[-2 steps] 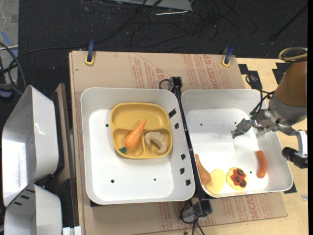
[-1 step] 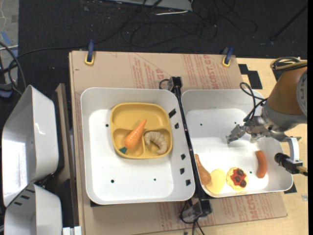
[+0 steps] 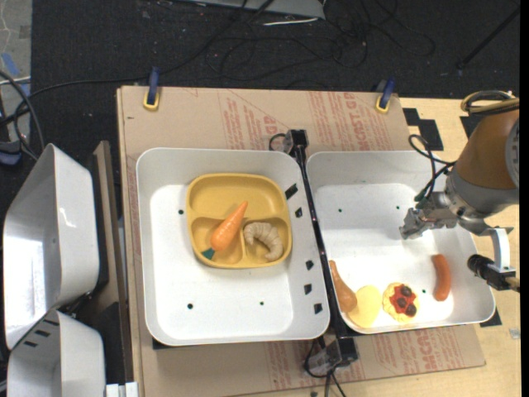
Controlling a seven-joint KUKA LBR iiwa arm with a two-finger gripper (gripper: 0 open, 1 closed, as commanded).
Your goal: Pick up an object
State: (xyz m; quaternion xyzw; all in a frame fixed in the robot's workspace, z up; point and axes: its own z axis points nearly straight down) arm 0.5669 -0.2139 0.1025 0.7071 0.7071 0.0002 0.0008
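A: What's the biggest thing on show?

B: The bench (image 3: 248,118), a tan board with red printed lettering, held at its far edge by two clamps (image 3: 151,98). On it sit the two shallow white bins side by side: the left bin (image 3: 165,304) and the right bin (image 3: 364,180), their inner walls meeting at a black divider strip.

A: And the arm?

B: The arm (image 3: 488,168) comes in from the right, grey with an orange band above the wrist, over the right bin's right half. Its gripper (image 3: 416,222) hangs over the bare white floor in the upper middle part of that bin.

A: Is the claw wide or narrow?

B: I cannot tell; it is small and dark against the arm. Nothing shows between its tips.

A: What's in the left bin?

B: A yellow divided plate (image 3: 207,193) in the upper middle. A toy carrot (image 3: 229,226) lies tilted across its partition, and a pale toy shrimp (image 3: 264,240) curls in the lower right compartment, just beside the carrot.

A: And the objects that could be picked?

B: In the right bin, all along the near side, well apart from the gripper. A brown drumstick-like piece (image 3: 341,288) lies by the left wall. Just right of it is a pale yellow piece (image 3: 369,303), touching or nearly touching a round yellow item with red and dark toppings (image 3: 402,301). A toy sausage (image 3: 443,277), orange-red, lies upright in the view near the right wall, below and to the right of the gripper.
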